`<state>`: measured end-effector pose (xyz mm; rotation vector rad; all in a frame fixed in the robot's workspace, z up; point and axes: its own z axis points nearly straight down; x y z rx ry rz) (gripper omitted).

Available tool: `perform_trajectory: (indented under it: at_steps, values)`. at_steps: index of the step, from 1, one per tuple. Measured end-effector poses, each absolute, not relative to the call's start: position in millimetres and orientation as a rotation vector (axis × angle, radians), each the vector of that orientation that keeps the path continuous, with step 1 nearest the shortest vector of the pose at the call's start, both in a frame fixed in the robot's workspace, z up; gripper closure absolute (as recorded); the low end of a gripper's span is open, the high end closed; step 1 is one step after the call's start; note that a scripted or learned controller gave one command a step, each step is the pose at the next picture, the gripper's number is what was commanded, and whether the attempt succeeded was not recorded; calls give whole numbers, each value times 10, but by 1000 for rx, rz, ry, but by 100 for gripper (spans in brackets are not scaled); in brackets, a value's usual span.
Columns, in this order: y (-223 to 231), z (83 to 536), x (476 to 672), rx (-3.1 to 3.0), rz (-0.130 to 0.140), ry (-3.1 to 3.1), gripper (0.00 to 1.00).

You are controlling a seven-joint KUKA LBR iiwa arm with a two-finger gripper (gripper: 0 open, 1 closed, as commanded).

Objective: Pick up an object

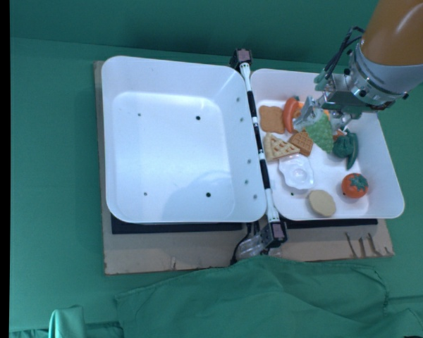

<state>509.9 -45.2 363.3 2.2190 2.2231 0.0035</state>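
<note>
Toys were all piled in the right bin (381, 189), so I parked my hand (317, 115) low over the green wedge (323, 134) beside the sausage (290, 113). Honestly couldn't tell if it was spread or pinching anything, too cluttered there.

Orange tomato (354, 185), tan waffle (279, 147), white bins (173, 76).

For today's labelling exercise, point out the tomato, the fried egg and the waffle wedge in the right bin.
tomato (354, 185): camera view, on the middle of its red body.
fried egg (297, 172): camera view, on its white, near the centre.
waffle wedge (280, 148): camera view, on its gridded yellow face.
</note>
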Motion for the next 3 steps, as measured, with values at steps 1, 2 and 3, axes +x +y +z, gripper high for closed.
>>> perform_trajectory:
  at_steps: [1,2,3]
  values:
    - [51,3601,4951,2219,3,2224,100]
    - [453,3353,4820,2221,0,2223,100]
    - [989,3126,4739,2220,1,2225,100]
